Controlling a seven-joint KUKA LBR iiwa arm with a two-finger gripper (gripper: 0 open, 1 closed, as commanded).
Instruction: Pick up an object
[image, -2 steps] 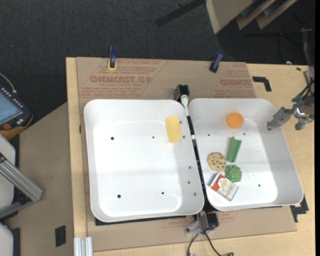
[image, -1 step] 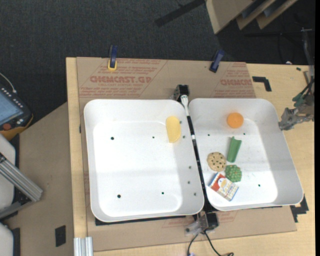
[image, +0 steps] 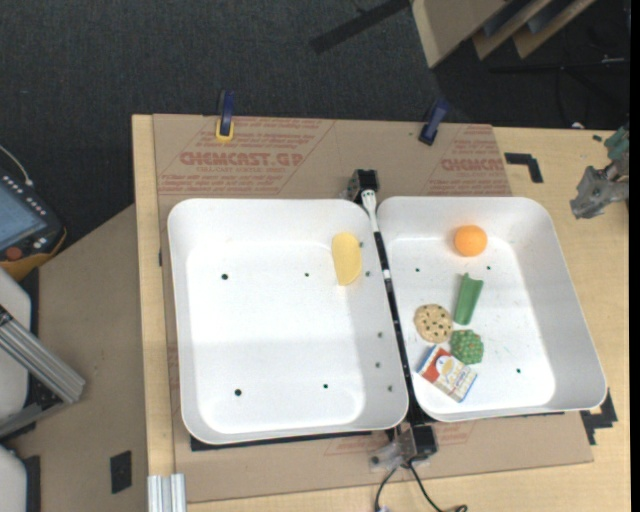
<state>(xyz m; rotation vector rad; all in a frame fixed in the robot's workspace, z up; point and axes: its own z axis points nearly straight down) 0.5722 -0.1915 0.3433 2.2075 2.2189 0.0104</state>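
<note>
gripper: gripper (image: 598, 190) at the far right edge, off the right bin and past its upper right corner; parked clear of the bins, nothing under it
right bin: right bin (image: 530, 300) holds five candidates; orange ball (image: 470, 240) near its upper middle; green block (image: 468, 298) just below the ball; cookie (image: 432, 322) left of the block; broccoli (image: 467, 346) just under the block; red-and-white carton (image: 449, 374) touching or nearly touching the broccoli, nearest the bin's front
left bin: left bin (image: 200, 300) across the divider from the right bin; yellow piece (image: 346, 258) near its upper right, just beside the divider
clutter: cookie, broccoli, carton bunched; ball stands apart, likely the easiest grasp
stage: approach not begun; nothing lifted
</note>
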